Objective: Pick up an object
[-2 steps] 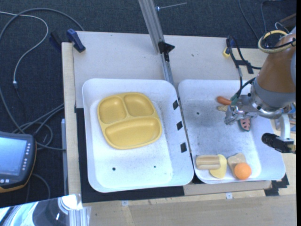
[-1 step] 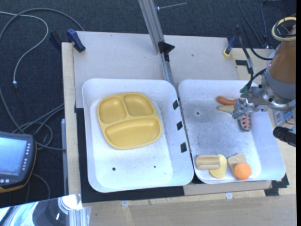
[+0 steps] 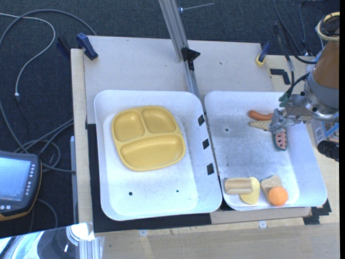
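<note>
My gripper hangs over the upper right part of the right bin, on the grey arm coming in from the right. Directly under it lies a small watermelon slice, red with a green rind. Just left of the gripper are an orange sausage and a tan cone-like piece. Whether the gripper touches any of them is hidden by its own body. Along the bin's front edge sit a bread roll, a yellow wedge, a tan block and an orange.
The left bin bears a yellow divided plate. A metal pole slants down to the bench between the bins. Blue clamps hold the bench corners. Cables and a screen lie off the bench at left.
</note>
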You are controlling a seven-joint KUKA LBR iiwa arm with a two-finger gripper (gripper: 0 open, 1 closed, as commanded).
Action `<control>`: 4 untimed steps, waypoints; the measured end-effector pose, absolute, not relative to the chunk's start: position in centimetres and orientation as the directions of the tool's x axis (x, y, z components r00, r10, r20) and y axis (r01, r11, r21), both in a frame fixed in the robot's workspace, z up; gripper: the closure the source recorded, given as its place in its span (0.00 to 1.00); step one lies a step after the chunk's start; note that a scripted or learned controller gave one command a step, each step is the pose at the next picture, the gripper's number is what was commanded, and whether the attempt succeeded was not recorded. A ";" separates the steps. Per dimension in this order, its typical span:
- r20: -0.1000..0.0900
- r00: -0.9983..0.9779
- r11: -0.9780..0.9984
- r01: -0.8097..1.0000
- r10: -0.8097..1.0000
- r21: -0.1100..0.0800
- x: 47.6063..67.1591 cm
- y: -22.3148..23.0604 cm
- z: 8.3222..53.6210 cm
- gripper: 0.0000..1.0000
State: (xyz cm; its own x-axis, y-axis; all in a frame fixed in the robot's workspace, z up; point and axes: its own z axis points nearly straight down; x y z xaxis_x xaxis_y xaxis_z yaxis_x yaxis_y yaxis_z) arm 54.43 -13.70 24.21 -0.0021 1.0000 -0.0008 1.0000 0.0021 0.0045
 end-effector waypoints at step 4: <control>0.003 -0.008 0.008 1.000 1.000 0.001 54.2 8.2 24.8 1.00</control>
